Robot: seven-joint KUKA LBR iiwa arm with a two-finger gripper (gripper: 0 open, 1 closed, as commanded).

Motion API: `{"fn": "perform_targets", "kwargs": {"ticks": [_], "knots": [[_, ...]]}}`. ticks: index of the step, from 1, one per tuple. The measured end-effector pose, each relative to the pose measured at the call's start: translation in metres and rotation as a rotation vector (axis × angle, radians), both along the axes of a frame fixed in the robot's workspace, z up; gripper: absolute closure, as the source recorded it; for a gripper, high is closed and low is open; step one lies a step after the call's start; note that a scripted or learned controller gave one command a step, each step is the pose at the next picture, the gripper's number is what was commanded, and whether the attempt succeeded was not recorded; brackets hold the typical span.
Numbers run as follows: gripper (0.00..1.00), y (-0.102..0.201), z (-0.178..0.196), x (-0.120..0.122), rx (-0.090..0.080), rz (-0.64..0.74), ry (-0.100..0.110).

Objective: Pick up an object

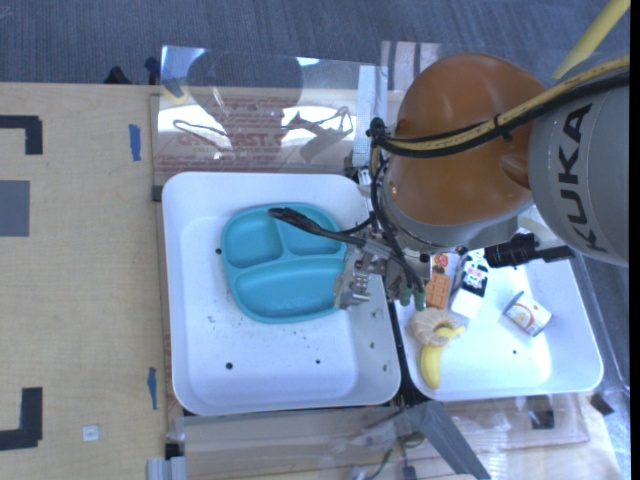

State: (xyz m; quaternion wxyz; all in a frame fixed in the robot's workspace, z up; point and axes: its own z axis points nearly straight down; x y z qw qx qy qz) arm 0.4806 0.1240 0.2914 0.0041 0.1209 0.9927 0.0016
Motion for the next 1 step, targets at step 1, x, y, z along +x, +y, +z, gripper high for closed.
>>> {"fn": "perform_targets", "kwargs": {"ticks": [1], "knots": [[1.0,0.0002,-0.0604,-0.0008,-0.003,0.433,0.006]]}}
